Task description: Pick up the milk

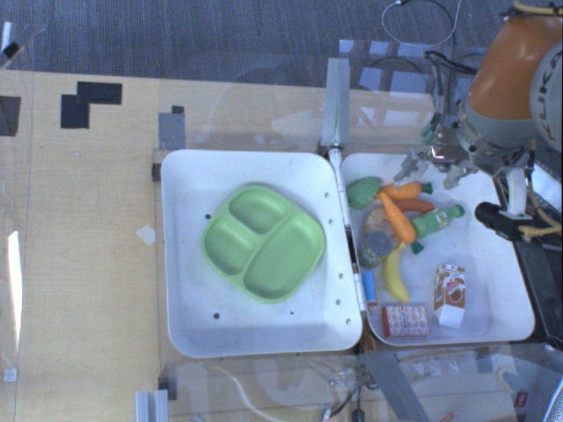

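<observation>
The milk point(449, 295) is a small white carton with red-orange print, lying in the right bin point(515, 319) near its front right corner. My gripper point(435, 167) hangs over the far side of that bin, above the carrots and well behind the milk. Its fingers point(412, 163) are spread open with nothing between them. The milk lies apart from the other items, with bare bin floor around it.
The right bin also holds two carrots point(400, 220), a green bottle point(436, 222), a leafy green toy point(362, 191), a banana point(394, 277), a grey round item point(376, 249), a blue item point(369, 287) and a red-white box point(405, 321). A green divided plate point(264, 243) sits in the left bin point(185, 315).
</observation>
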You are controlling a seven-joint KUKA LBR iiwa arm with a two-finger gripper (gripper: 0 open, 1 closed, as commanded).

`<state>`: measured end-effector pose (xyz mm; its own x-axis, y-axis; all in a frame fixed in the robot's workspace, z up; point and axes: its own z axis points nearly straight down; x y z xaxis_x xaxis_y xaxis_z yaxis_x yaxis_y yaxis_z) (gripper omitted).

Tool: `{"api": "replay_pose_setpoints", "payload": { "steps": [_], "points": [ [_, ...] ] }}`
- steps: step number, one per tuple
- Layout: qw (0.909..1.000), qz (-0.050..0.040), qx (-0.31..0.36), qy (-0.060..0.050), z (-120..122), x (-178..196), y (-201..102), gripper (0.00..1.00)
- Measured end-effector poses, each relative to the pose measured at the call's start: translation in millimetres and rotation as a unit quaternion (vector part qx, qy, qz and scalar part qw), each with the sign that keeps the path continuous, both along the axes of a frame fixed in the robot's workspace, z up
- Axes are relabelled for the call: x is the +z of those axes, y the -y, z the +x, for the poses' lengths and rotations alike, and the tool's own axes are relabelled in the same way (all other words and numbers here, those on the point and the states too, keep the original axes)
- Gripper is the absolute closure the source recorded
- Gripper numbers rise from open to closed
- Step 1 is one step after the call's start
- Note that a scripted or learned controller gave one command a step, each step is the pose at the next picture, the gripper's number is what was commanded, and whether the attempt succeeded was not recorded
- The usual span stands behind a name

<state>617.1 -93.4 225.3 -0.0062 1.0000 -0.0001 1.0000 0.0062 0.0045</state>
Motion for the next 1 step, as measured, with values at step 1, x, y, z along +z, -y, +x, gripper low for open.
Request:
{"api": "replay_pose_setpoints", "payload": {
  "steps": [1],
  "points": [
    [0.9989,-0.0004,0.048,-0.001,-78.9,-115.8,55.3,0.00]
  ]
}}
